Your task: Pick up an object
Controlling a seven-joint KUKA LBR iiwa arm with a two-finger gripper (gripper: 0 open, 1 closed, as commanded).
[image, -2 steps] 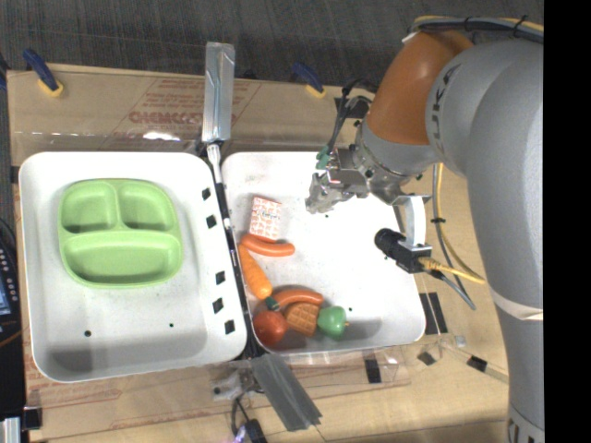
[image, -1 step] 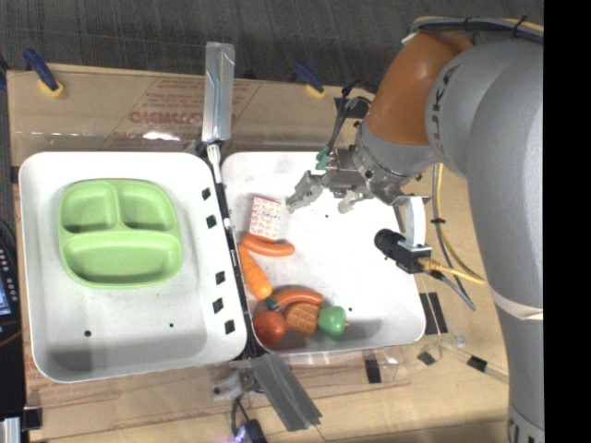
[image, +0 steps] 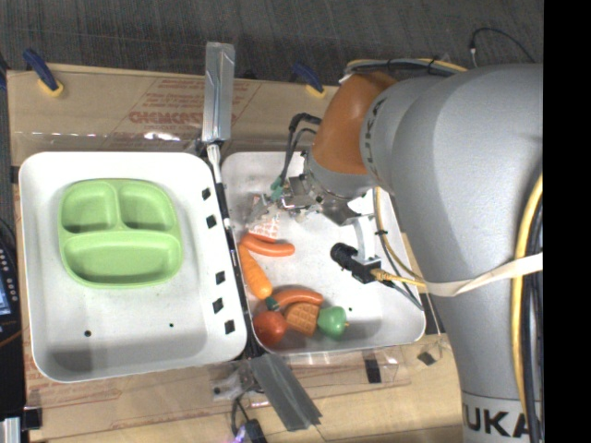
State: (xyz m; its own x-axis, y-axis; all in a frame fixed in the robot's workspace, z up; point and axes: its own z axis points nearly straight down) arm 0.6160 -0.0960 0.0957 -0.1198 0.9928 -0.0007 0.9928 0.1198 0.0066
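The gripper (image: 282, 197) is down inside the right bin (image: 399, 314), near its far left corner; whether its fingers are open or closed I cannot tell, since the wrist hides them. Just below the fingers lies a sausage (image: 268, 245), then a carrot (image: 256, 273), and further toward the near wall a tomato (image: 270, 326), a croissant (image: 301, 317) and a green piece (image: 332, 320). Nothing looks lifted yet, so by my judgement the grasp and the lift both remain

Robotics lab: KUKA arm (image: 462, 183) over clamped bench (image: 111, 100); white bins (image: 46, 340); toy food (image: 300, 317); loose cables (image: 526, 238)
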